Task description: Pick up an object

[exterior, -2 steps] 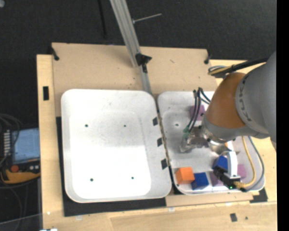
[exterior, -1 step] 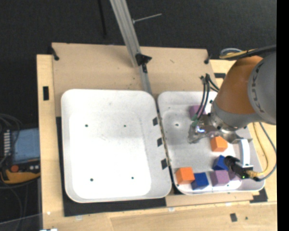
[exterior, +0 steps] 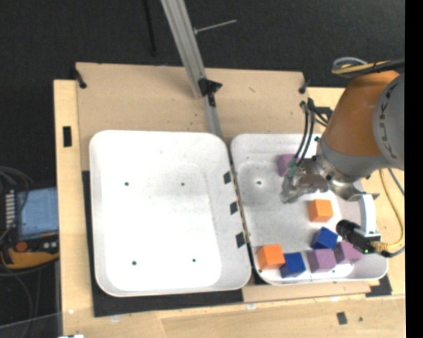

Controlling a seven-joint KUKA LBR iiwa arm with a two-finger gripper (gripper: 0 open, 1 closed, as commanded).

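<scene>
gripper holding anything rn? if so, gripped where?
Cannot be told. The gripper is low in the right bin beside a purple block; no object shows between its fingers.

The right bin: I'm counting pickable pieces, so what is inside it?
Inside the right bin lie two orange blocks, two blue, and purple ones. The arm covers part of the bin, so more may hide beneath.

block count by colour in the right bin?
Orange blocks: 2
Blue blocks: 2
Purple blocks: 3, one partly hidden by the gripper
Total: 7
</scene>
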